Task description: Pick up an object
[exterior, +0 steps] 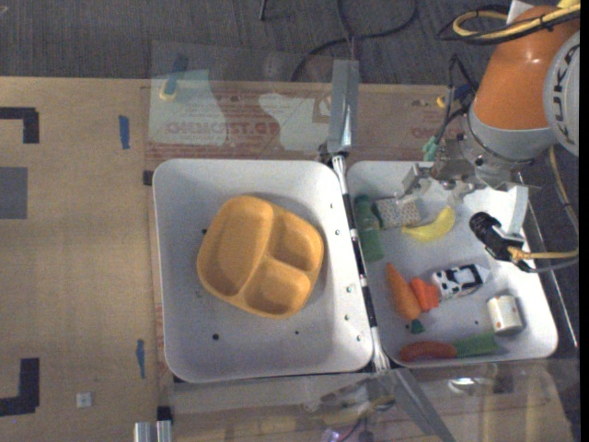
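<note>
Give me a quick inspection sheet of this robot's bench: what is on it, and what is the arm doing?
Surface: wooden bench bearing two white bins, left bin and right bin.
Job's things: in the right bin, a banana, carrot, green vegetable, black-and-white toy, white cylinder, red pepper.
Clutter: yellow divided plate in the left bin.
Gripper: gripper low over the right bin's far end, beside a speckled block.
Cables: black loops on the floor; yellow hose on the arm.
Surroundings: dark carpet.

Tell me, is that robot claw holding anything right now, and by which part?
It cannot be told. The gripper hangs over the right bin, close to a grey speckled block and a banana.
</note>
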{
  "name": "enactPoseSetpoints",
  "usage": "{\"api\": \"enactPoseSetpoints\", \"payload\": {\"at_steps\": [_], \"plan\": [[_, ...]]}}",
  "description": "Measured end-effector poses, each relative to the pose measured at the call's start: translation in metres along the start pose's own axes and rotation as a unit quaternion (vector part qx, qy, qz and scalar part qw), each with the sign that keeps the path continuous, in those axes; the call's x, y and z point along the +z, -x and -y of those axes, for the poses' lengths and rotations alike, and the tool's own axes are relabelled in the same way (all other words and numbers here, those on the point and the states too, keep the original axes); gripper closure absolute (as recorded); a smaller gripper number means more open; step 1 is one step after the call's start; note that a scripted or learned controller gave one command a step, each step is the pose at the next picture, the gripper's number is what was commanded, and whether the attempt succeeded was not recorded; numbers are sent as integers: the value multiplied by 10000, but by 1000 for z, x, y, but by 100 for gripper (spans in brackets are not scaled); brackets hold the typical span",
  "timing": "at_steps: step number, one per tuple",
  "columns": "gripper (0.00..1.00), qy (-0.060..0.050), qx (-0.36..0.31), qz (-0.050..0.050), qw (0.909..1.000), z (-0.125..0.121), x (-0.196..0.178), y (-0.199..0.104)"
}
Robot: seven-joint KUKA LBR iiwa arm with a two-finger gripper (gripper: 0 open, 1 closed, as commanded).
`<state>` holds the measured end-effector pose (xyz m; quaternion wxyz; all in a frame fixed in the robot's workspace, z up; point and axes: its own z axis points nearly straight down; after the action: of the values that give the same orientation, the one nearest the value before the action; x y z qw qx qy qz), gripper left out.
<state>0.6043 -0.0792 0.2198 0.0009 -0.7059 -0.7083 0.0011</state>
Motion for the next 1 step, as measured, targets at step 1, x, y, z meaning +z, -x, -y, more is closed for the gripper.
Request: {"api": "enactPoseSetpoints", "payload": {"at_steps": [1], "plan": [[0,2,378,3,9993,-17,14,48]]}}
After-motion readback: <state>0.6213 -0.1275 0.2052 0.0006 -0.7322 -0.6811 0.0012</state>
